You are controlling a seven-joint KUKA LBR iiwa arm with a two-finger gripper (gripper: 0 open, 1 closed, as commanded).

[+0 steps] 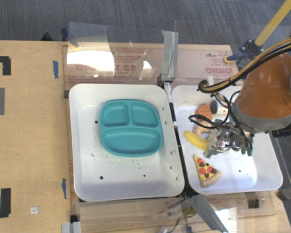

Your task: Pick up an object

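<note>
One banana [196,140] lies just left of the gripper [214,147].

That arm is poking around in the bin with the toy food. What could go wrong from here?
The gripper hangs low in the right bin, close beside the banana, with the pizza slice just below it. Coming down, it may nudge the banana aside rather than catch it. The toys lie close together, so it could bump the pizza slice or the round orange toy too. The dangling cables might also drag across the toys.
</note>
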